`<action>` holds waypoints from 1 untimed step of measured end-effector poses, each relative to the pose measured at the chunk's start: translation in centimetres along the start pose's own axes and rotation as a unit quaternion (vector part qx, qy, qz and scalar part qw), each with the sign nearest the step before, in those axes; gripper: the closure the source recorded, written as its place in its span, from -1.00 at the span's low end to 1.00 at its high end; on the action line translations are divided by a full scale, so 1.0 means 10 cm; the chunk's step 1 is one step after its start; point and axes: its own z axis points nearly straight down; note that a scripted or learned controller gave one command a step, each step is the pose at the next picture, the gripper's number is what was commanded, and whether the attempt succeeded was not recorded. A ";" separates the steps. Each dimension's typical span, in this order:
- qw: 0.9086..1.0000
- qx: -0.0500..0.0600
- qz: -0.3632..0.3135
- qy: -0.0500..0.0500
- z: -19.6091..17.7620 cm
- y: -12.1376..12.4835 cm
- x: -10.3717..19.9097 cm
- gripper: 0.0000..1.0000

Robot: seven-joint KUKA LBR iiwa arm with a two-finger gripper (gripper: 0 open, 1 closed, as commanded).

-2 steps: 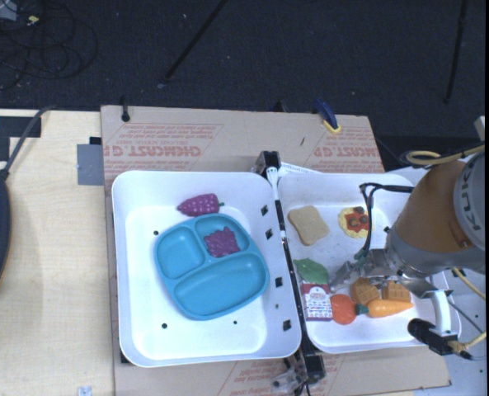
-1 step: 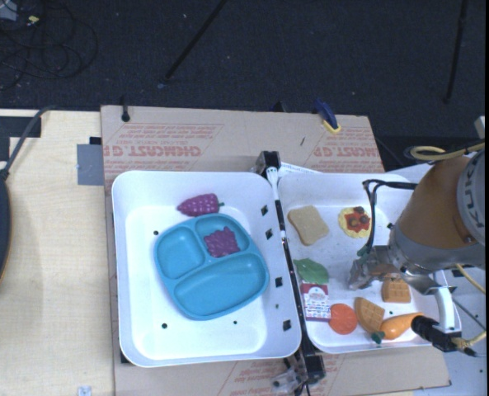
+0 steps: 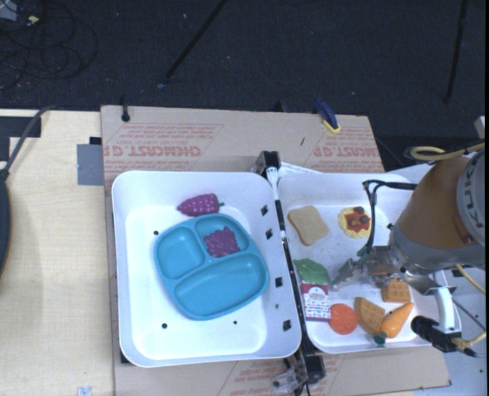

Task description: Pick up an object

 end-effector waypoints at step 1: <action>1.000 -0.004 -0.004 -0.003 -0.37 0.64 -0.19 -1.00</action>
